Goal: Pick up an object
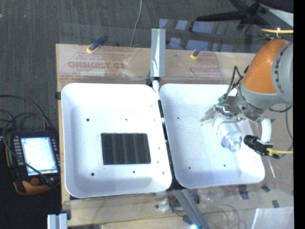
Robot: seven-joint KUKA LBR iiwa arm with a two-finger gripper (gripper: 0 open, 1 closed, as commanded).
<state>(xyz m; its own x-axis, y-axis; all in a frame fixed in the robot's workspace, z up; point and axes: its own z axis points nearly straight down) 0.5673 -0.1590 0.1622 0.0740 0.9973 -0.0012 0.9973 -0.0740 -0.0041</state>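
Lying in the right bin (pixel 190 166) under the gripper (pixel 228 123): a clear plastic bottle (pixel 230 139) (light, slick, easily crushed), best taken across its middle. Jaws hidden, so open or closed cannot tell. Farther left, dark grid (pixel 125 148) in left bin (pixel 76 109).

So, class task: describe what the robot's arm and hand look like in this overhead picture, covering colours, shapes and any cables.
The arm is a rounded grey body with a broad orange band above the wrist. Below it, the hand is a cluster of pale metal and whitish translucent parts, with a small green detail near its top. Thin dark cables run along the wrist, and a black connector with a yellow lead sticks out beside it.
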